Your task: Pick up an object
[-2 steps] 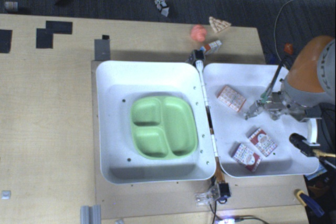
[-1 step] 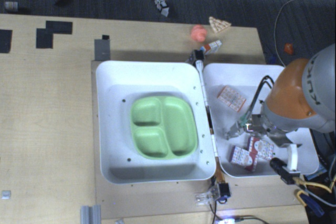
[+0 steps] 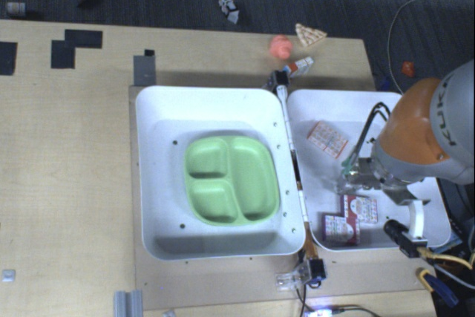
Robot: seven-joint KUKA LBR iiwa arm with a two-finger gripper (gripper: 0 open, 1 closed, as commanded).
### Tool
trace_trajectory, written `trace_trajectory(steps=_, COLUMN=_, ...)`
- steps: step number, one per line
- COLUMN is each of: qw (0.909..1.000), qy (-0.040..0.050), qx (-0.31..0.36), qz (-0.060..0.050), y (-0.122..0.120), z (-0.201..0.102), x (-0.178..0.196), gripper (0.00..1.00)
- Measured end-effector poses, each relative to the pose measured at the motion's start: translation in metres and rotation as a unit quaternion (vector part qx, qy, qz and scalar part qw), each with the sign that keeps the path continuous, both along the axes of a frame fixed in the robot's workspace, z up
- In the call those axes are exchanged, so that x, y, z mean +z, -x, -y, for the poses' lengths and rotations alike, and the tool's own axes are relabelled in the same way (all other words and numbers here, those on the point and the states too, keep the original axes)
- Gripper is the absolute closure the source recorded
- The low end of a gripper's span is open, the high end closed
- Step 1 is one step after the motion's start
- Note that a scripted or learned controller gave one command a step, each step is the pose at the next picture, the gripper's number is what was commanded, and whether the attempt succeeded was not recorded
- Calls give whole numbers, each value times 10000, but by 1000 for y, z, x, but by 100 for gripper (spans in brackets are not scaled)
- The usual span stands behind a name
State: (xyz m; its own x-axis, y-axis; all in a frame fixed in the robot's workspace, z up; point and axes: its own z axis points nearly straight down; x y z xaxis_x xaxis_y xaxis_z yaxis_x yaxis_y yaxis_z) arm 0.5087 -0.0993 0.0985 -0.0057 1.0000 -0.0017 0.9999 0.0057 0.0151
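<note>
White bins: two are sitting side by side on the worktop (image 3: 67, 159); the left bin (image 3: 148, 159) is carrying a green tray (image 3: 230, 178), the right bin (image 3: 312, 104) is carrying the pickable items.
Arm: I am watching the arm (image 3: 427, 134) reaching in from the right, its orange band hanging over the right bin.
Pincer: the pincer (image 3: 360, 182) is hovering low over the middle of the right bin, just above a red packet (image 3: 364, 210); I cannot tell how far it is opening, and I am seeing nothing between its tips.
Targets: the red packet is lying flat, just beside a second box (image 3: 340, 226) near the front wall; a checked card (image 3: 327, 139) is lying apart, toward the back.
Step in hand: I am judging this as the descent onto the red packet.
Doing it well: I am wanting the tips straddling the packet's short sides, coming straight down, closing only once they are flanking it.
Risk: flat packets are giving little to grip, and the neighbouring box is crowding one side, so a tip may be landing on top instead of beside.
</note>
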Motion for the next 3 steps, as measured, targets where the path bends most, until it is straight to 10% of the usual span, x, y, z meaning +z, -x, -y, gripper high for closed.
trace_trajectory(steps=1, qw=10000, qy=-1, qx=0, qz=-2, y=0, z=0, x=0, gripper=0)
trace_trajectory(steps=2, qw=10000, qy=-1, qx=14, qz=17, y=-1, z=-1, x=10, gripper=100)
trace_trajectory(steps=3, qw=10000, qy=-1, qx=14, qz=15, y=-1, z=-1, x=10, gripper=0)
